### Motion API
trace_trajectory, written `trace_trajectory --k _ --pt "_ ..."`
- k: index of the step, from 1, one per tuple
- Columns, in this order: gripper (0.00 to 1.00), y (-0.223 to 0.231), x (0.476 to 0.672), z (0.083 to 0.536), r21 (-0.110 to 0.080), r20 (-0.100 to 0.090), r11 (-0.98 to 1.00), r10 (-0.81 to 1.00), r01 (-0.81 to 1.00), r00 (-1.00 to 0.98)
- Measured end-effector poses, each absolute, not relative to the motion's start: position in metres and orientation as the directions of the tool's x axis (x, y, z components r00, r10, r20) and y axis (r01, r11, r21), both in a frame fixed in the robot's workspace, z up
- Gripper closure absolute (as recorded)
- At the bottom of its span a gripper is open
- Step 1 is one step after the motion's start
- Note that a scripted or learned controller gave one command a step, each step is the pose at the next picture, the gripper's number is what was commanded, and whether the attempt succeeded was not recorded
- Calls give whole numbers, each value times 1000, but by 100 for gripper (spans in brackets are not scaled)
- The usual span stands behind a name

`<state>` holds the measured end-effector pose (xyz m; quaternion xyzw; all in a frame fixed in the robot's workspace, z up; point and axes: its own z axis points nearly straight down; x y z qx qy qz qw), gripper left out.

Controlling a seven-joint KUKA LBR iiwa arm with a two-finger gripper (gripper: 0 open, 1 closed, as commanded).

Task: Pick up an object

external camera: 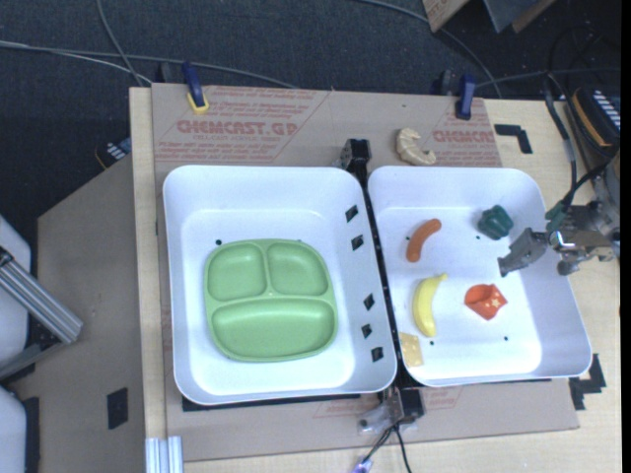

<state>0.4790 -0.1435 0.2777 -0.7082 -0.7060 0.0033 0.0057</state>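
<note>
Approach step: my gripper, finger state indiscernible, hovers near the right bin's right edge; next, descend onto the red object.

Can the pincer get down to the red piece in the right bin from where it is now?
Probably yes. The pincer hangs just above the red piece, which lies apart from the banana, with nothing between them.

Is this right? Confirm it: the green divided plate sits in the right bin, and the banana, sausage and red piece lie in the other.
Not quite. The camera view shows the green divided plate in the left bin; the banana, sausage and red piece lie in the right bin.
</note>
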Motion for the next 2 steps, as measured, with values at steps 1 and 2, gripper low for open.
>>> trace_trajectory --k 1,2 --pt "0 -143 481 283 -1 1 0 1000 1000 0" --pt "0 -142 481 241 -6 3 0 1000 1000 0"
